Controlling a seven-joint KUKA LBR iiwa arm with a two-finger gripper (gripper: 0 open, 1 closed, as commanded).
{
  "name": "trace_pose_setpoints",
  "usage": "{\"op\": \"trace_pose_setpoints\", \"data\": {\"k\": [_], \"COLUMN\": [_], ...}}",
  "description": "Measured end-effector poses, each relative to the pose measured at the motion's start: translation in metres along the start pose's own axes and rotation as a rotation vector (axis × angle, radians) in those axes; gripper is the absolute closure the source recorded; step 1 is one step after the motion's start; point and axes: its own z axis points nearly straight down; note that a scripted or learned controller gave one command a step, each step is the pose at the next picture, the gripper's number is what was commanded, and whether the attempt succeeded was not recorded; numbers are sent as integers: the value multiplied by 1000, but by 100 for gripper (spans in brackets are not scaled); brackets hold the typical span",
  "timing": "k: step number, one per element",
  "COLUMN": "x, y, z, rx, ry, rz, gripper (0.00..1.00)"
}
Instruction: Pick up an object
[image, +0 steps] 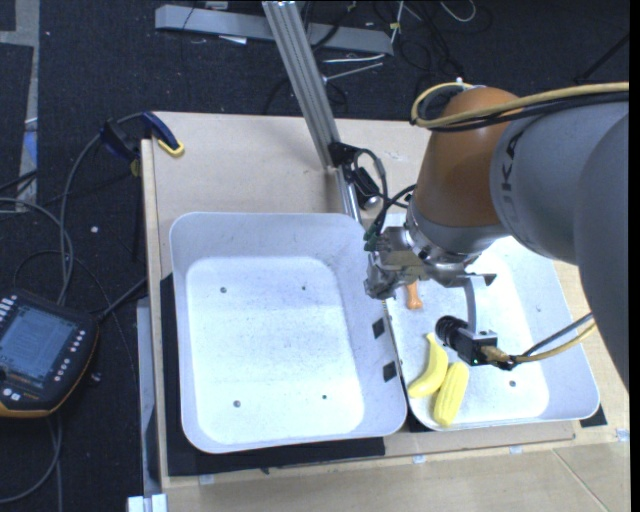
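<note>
The candidate objects lie in the right bin (560, 400), in the lower right of the frame. I see a banana (431, 368) and, just beside it and apparently touching, a yellow corn cob (450, 392); both rest on the bin floor near its lower left corner. A small orange item (411, 295), possibly a carrot, shows higher up, directly under the tool, and it is partly covered, so I cannot identify it with confidence.

The gripper (392, 275) sits at centre frame, over the rim where the two bins meet, above and slightly left of the banana. I cannot tell the state of the fingers: the wrist housing and cabling mask them from this angle. I also cannot tell whether the orange item is between them or simply lying beneath them, so I do not log a grasp.

The left bin (200, 250) fills the centre left of the frame. The arm (520, 170) enters from the upper right, and its orange band sits directly above the tool. A teach pendant (35, 350) lies off the worktop (240, 165) at the left edge.

Progress assessment: I judge the pick not confirmed. The banana and the corn cob remain on the bin floor, clear of the tool. Remaining steps: verify closure on one object, then lift it clear of the bin.
</note>
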Motion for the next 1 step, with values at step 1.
{"op": "trace_pose_setpoints", "data": {"k": [1], "x": [60], "y": [-13], "z": [-11], "rx": [0], "ry": [0], "rz": [-1], "gripper": [100]}}
